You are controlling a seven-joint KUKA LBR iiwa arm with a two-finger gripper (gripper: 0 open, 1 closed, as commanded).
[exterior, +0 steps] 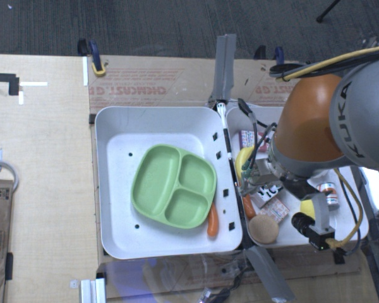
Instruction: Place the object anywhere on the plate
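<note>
A light green plate [174, 187] with three compartments lies in the left white bin [114, 169], and nothing rests on it. A small orange carrot-like piece [212, 222] lies on the bin floor, touching the plate's lower right rim. The grey arm with its orange band [309, 128] hangs over the right bin [290, 242]. Its gripper [258, 180] points down among the objects there, near a yellow item [243, 160], and is mostly hidden by the wrist.
The right bin holds several small things: an orange piece [248, 206], a tan round object [263, 230], a printed box [276, 209], a small can [329, 194] and a yellow item [309, 207]. A divider wall [228, 169] separates the bins.
</note>
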